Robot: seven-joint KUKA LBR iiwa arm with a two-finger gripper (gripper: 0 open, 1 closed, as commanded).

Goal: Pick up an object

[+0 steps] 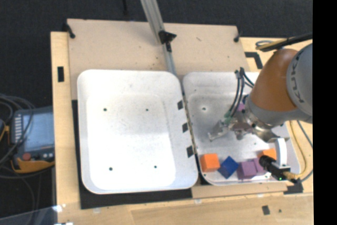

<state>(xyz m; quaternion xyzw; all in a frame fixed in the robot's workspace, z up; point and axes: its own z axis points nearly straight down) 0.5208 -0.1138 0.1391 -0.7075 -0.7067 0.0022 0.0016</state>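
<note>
Reaching in over the right bin (210, 87), the grey arm (279, 87) with its orange band hangs above that bin's far side, and the gripper (224, 129) sits low over the bin's bare middle. Whether anything lies between the gripper's tips cannot be told at this size, nor how they stand. Along the right bin's near wall lie an orange block (210, 162), a blue block (228, 167) just beside it, and a purple block (249, 168) next along, all near but apart from the gripper. A smaller orange piece (269, 154) shows by the bin's outer side, partly behind the arm. The left bin (131, 129) touches the right bin's inner wall.
</note>
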